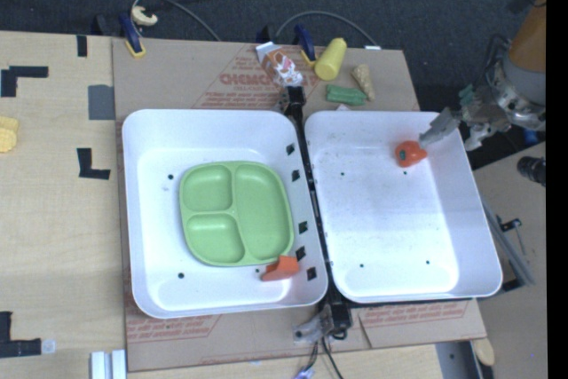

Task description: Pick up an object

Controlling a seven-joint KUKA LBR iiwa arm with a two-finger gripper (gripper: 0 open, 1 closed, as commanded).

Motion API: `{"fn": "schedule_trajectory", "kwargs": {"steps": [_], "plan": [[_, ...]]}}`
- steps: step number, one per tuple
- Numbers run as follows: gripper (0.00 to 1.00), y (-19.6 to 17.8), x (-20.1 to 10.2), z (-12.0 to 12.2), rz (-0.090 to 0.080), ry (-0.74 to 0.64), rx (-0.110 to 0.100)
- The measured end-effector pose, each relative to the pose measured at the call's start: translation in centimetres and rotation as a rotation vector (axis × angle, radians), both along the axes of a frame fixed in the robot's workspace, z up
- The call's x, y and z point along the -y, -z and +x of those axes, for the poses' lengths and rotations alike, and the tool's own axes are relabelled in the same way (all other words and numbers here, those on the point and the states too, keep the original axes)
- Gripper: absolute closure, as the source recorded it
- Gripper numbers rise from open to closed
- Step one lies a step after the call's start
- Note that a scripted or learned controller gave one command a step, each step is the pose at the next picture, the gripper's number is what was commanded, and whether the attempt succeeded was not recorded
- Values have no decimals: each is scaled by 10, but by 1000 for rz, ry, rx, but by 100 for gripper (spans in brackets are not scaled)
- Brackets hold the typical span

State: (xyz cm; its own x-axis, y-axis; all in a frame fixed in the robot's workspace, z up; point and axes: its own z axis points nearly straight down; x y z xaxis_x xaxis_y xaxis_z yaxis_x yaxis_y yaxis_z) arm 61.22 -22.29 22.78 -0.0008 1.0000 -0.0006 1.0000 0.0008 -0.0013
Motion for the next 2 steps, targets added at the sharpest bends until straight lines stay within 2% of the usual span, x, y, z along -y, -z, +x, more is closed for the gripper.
{"fn": "schedule_trajectory", "kwargs": {"steps": [1,2], "plan": [[0,79,-1,55,0,-2,-3],[0,141,-9,57,-3,-2,4]]}}
